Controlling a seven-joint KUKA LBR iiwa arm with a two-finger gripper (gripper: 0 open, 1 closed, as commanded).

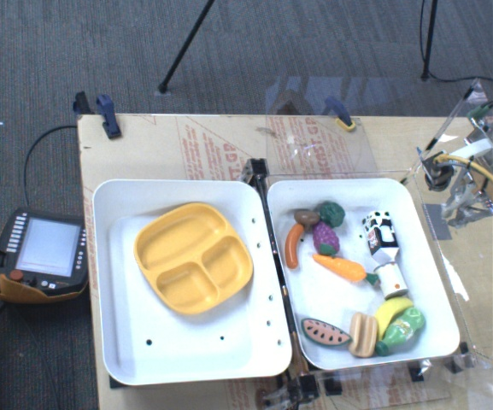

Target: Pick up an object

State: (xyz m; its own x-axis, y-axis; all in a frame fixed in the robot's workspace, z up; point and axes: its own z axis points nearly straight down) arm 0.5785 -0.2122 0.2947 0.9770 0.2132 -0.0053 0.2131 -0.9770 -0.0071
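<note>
Carrot [342, 268], orange, lies in right bin [430, 229].

The gripper [461, 196] sits out at the far right, just beyond the top right corner of the right-hand bin [417, 203], hanging over the bench rather than the bin itself. Cables and metal crowd it; nothing shows between its fingers.

Teach pendant [39, 257] on the floor beside the bench [186, 143]

Glossy white plastic bins [109, 229] — matt yellow plastic tray [193, 256], bare wooden bench [195, 148].
</note>
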